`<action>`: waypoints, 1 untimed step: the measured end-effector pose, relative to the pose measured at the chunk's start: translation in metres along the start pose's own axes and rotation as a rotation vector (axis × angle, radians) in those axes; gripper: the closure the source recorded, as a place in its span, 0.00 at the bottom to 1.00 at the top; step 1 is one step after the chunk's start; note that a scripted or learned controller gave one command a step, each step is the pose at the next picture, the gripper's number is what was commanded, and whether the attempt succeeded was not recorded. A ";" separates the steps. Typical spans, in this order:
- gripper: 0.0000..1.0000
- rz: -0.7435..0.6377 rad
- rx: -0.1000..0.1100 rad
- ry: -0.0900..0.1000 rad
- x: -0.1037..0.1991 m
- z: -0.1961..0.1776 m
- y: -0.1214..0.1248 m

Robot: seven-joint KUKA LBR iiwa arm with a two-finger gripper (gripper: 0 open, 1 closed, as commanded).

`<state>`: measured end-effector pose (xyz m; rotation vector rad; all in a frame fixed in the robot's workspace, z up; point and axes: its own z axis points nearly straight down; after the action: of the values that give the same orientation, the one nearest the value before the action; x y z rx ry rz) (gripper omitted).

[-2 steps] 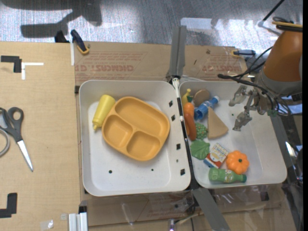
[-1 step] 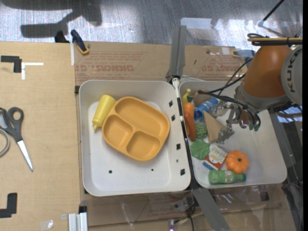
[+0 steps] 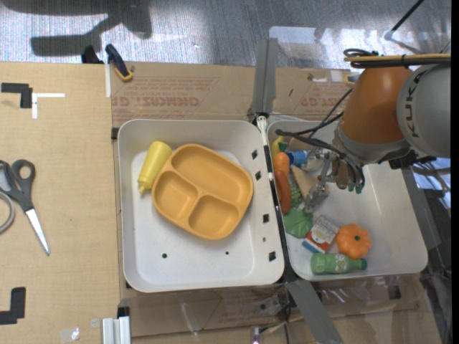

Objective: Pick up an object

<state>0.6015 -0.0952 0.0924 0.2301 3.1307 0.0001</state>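
My bench [image 3: 57,213] was a pale wooden top, and two shallow white bins sat side by side on it: the left bin [image 3: 136,264] and the right bin [image 3: 401,256]. Scissors [image 3: 25,199] lay on the bare wood at far left, near black corner markers [image 3: 16,93].

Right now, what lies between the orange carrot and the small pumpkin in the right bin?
In the camera view, between the carrot and the pumpkin lie a green leafy item and a small red-and-white packet.
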 end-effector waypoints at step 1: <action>0.00 0.056 0.000 0.001 0.095 0.000 -0.042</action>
<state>0.5012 -0.1226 0.0920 0.3182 3.1236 0.0000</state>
